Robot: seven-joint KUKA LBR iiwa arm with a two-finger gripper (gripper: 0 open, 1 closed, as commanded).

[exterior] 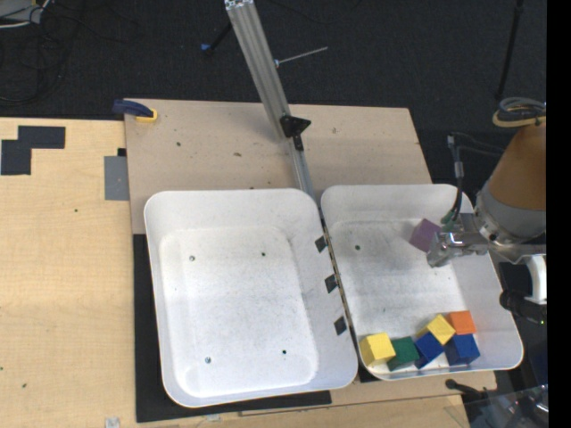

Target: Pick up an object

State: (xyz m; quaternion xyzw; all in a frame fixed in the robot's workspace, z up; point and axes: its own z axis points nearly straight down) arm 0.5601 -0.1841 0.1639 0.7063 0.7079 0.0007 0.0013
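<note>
Setting: wooden bench (268, 145) is carrying two white bins side by side, with a slanted metal rail (263, 65) rising behind them and dark floor beyond.
Left bin (178, 230): nothing is lying on its speckled floor.
Right bin (375, 239): it is holding every block in the scene.
Purple block (425, 234): it is sitting apart from the others in the upper right of the right bin, tilted on a corner, a small matte cube, and touching or just beside the gripper tip.
Gripper (443, 250): it is hanging low over the right bin; whether the jaws are apart or together cannot be told at this angle.
Block cluster (426, 339): yellow, green, blue and orange cubes are crowding the near right corner, well apart from the gripper.
Risk, slip: the tilted purple block is likely offering slanted faces, so a pinch could squeeze it out sideways.
Risk, shove: a descent slightly off centre could be pushing the block toward the bin wall instead of straddling it.
</note>
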